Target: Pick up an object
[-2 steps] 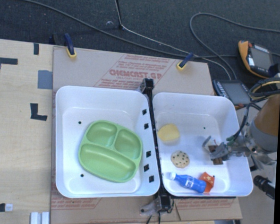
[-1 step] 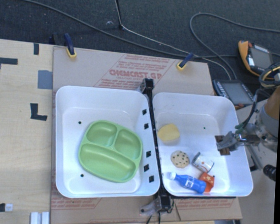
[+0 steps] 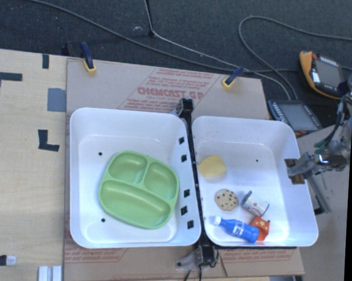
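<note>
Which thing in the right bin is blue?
The bottle lying on its side near the front of the right bin. The cookie is tan, the round lump yellow.

My view: pale green divided plate (image 3: 139,190) in white left bin (image 3: 84,137); right of it, yellow puck (image 3: 212,166), tan speckled cookie (image 3: 226,199), blue bottle (image 3: 237,228).
</note>
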{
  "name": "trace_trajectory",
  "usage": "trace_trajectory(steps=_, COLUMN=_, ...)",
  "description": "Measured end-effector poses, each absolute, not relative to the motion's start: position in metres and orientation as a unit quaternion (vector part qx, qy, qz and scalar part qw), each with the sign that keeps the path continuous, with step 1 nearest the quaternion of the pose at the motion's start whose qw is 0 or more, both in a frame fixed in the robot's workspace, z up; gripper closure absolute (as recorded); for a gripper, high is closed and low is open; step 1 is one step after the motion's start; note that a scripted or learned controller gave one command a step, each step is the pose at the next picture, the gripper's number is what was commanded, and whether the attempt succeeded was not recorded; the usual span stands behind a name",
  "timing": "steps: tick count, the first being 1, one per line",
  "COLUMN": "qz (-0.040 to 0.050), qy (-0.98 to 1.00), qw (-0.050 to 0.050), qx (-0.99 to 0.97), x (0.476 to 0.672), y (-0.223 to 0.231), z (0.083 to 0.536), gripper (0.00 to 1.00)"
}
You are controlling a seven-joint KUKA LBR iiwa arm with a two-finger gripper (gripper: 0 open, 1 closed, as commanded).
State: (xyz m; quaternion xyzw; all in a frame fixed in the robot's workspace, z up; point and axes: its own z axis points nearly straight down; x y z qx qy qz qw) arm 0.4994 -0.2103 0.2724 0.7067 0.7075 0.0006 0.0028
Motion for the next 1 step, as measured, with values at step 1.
trace_trajectory(steps=1, qz=-0.0001, qy=0.709, qw=-0.001, qx=0.705, x=0.513, y=-0.1617, z=0.2559, gripper=1.0)
